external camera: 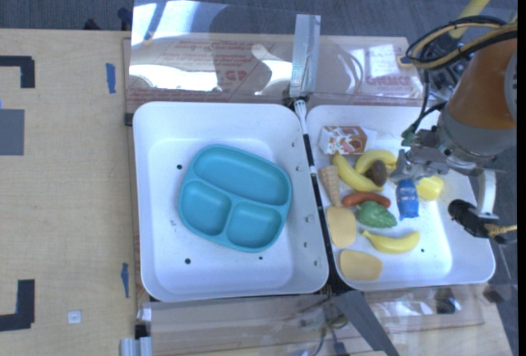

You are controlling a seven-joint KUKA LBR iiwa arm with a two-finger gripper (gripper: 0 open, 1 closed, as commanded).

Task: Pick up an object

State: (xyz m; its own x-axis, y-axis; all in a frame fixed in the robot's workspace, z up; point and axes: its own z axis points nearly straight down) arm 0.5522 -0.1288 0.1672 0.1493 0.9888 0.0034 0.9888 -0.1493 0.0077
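Observation:
The right white bin (468,264) holds several toy foods. Among them are a small carton (343,139), a banana (353,174), a second banana (393,242), a red sausage (366,199), a green pepper (376,215), a blue bottle (407,201) and a yellow lemon (431,187). My gripper (411,175) hangs low over the bin's middle, just above the blue bottle and beside the lemon. The wrist body hides how its tips stand. Nothing is visibly lifted.
The left white bin (156,182) carries a teal divided plate (234,196). Two pale yellow pieces (358,264) lie at the right bin's front left. A black part of the arm (468,219) reaches over the bin's right side. Clear panels (214,50) stand behind both bins.

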